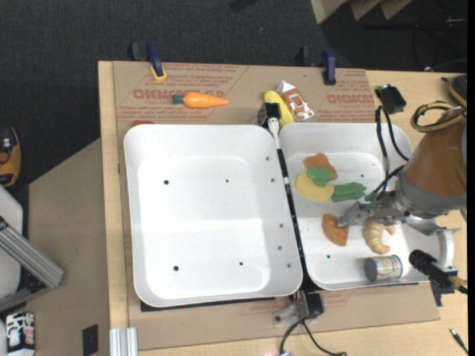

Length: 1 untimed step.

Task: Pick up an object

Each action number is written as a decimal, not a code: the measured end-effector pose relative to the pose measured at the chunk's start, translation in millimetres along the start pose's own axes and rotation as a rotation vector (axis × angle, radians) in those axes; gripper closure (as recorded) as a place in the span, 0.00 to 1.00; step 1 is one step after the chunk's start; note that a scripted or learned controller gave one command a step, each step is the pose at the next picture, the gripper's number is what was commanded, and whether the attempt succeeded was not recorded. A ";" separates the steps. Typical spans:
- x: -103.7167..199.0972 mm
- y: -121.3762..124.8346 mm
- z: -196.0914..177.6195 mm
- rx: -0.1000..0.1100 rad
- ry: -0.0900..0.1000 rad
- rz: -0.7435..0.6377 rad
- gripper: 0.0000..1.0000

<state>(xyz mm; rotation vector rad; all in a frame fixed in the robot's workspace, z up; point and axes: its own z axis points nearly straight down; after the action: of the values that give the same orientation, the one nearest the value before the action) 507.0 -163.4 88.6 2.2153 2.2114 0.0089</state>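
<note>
From the camera above, we see the arm [438, 173] reaching in from the right over the right bin [375, 138]; the gripper [369, 215] hangs low among the toy food, just above a pale croissant [378, 236] and beside an orange wedge [335, 230]; how wide it stands, or whether it grips anything, we cannot tell. The croissant (the nearest candidate, in our judgement) looks light, hard and smooth, so likely slippery; we would take it across its narrow middle, not the tapered tips. A small can [384, 267] lies near the bin's front edge; a carrot [203, 101] rests outside on the board.
</note>
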 end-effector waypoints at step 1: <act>23.0 91.6 -0.2 -0.001 0.000 -0.007 0.00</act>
<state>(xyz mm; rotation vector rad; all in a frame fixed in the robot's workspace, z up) 598.6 -140.5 89.9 2.2065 2.2189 0.0107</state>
